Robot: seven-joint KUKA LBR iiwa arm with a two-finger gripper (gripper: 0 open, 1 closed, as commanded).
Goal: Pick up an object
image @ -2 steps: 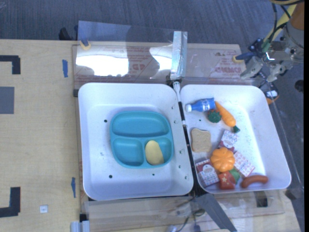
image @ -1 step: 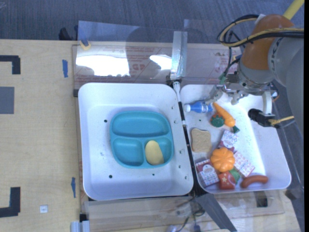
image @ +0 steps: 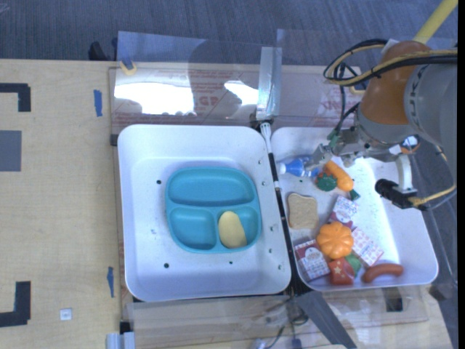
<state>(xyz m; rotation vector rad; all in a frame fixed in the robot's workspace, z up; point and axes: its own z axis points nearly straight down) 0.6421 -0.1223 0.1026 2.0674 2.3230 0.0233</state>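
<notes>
While the arm (image: 407, 93) reaches in from the right, its grey body and orange band cover the upper right corner of the right bin (image: 418, 249), and whatever lies beneath that corner cannot be seen. The gripper (image: 336, 150) sits low over the top of this bin; its metal parts merge with cables and clutter, so whether it is spread or pressed together cannot be told, and nothing is visibly caught in it.

Just beside the gripper lie a blue item (image: 294, 168) (shape unclear, partly blurred) and an orange carrot (image: 338, 175) with a green end, tilted down toward the right. Contact between the gripper and either one cannot be confirmed.

Lower in the same bin: a slice of bread (image: 302, 211), an orange pumpkin (image: 335, 240) partly overlapping 1 of several red-and-white packets (image: 312, 262), a red and green piece (image: 344, 270) too jumbled to identify, and a sausage (image: 382, 271) near the bottom right rim.

A black fitting (image: 396, 193) with a yellow cable hangs from the arm over the right side of this bin.

Left bin (image: 138, 217): a blue tray (image: 211, 187) with 3 compartments, holding a yellow lemon (image: 232, 229) in the lower right compartment.
</notes>
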